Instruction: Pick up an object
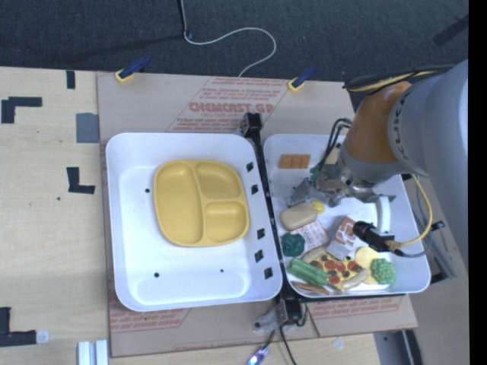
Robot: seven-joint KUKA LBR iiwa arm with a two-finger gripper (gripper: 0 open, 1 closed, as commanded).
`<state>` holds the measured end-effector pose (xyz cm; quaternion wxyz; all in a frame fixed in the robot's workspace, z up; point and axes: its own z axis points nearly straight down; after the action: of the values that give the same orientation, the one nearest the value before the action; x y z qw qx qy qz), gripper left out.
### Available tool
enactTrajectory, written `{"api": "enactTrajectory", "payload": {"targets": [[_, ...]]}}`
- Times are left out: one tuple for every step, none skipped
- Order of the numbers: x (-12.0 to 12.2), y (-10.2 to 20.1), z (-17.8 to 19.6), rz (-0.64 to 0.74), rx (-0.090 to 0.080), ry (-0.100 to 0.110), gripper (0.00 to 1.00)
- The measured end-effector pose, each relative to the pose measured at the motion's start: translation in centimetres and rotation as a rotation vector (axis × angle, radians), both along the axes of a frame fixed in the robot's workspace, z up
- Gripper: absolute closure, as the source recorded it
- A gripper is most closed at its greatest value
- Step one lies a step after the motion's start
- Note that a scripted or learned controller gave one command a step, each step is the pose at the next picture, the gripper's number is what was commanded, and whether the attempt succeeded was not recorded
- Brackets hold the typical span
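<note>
1. Sitting in the left bin: a yellow divided plate, taking up the middle and reaching toward 12 o'clock.
2. Running between the two bins: a black divider strip, touching both rims.
3. Lying at 11 o'clock of the right bin: a small orange cracker, well apart from the rest.
4. Resting near the centre-left of that bin: a tan bread roll, just beside a green piece at its 6 o'clock.
5. Crowding the 6 o'clock edge: a pizza slice, with green stalks touching it at 9 o'clock.
6. Lying at 5 o'clock: a yellow lemon-like piece and a broccoli floret, touching each other.
7. Hovering low over the bin's centre, at 1 o'clock of the roll: the gripper, reaching down from the grey and orange arm; spread or pressed together cannot be told, being too blurred and dark.
8. Trailing at 3 o'clock: a yellow cable looping past the bin's rim.
</note>
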<state>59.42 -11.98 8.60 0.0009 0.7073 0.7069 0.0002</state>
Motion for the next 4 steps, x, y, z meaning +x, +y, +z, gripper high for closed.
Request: {"api": "enactTrajectory", "payload": {"targets": [[-2.4,0.4,0.0,0.001,-0.001,-0.003,0.00],[-2.2,0.4,1.1,0.001,-0.002,-0.006,1.00],[-2.3,0.4,1.0,0.001,-0.002,-0.005,0.00],[-5.0,-1.1,-0.1,0.001,0.001,0.002,0.00]]}}
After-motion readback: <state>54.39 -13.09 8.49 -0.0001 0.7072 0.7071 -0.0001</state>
